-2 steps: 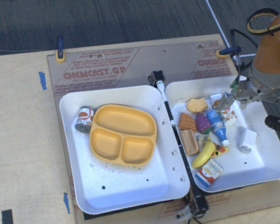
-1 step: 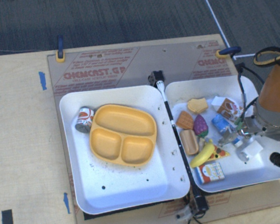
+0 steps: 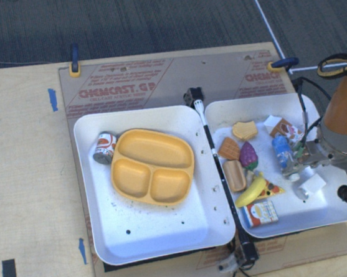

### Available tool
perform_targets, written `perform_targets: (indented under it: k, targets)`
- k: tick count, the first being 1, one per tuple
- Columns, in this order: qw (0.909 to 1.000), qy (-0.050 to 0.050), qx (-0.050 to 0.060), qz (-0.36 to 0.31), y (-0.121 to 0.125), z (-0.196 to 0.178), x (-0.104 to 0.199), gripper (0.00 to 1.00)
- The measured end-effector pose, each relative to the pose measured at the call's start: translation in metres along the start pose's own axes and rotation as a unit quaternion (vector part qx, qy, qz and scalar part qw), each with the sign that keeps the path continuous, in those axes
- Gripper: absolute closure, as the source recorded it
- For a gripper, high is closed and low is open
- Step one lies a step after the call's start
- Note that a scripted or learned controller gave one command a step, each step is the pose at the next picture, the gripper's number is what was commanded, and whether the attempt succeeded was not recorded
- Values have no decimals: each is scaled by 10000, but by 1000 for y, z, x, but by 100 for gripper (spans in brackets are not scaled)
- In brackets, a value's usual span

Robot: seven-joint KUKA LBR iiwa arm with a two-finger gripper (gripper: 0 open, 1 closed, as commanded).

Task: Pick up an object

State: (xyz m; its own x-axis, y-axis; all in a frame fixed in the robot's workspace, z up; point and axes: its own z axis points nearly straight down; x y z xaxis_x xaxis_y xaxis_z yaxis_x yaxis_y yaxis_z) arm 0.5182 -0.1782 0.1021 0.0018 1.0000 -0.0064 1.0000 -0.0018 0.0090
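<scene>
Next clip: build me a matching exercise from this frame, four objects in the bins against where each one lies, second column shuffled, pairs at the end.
Things:
1. yellow divided tray
2. small can
3. banana
4. blue bottle

Places:
A. right bin, near its left wall, just above the small carton
B. left bin, upper left corner, touching the tray's edge
C. right bin, upper right part, next to the gripper
D. middle of the left bin

Pairs: 1-D, 2-B, 3-A, 4-C

Yellow divided tray (image 3: 152,165), yellow banana (image 3: 253,192), purple fruit (image 3: 248,155), blue bottle (image 3: 281,151), white bins (image 3: 99,194).
</scene>
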Motion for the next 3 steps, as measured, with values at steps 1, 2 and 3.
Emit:
perform_targets:
  k: [1,2,3]
  targets:
    - [10000,1,1,0,0,0,0,0]
    - [10000,-6,-14,3,1,-10,0,100]
    - [10000,-6,-13,2,1,-10,0,0]
